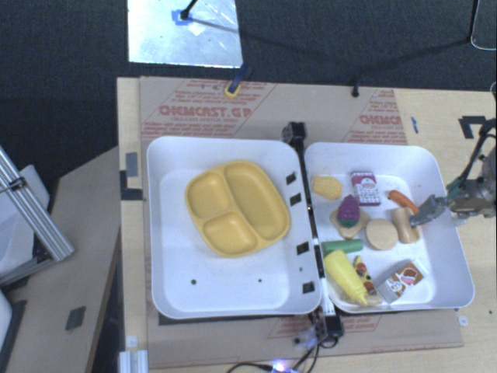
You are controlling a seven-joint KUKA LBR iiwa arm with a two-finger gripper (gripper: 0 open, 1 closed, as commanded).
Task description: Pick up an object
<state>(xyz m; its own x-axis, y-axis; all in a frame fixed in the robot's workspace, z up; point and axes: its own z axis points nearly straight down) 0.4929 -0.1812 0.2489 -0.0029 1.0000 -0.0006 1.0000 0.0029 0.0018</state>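
Where arm enters right bin (454, 266), gripper (429, 209) hangs beside tan peg (404, 225); opening unclear, nothing visibly held.

Glossy yellow plastic tray (237, 207), smooth white bins (167, 231)

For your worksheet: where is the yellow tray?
The yellow tray lies in the left bin, roughly central, left of the divider.

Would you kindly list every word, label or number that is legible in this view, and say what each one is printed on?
"CHEMCAST GP": red print on the brown protective sheet under the bins, top left; it appears again at top right, less sharp.
Red-and-white carton in the right bin: label too small to read.
Small box near the right bin's front: print too blurred to read.
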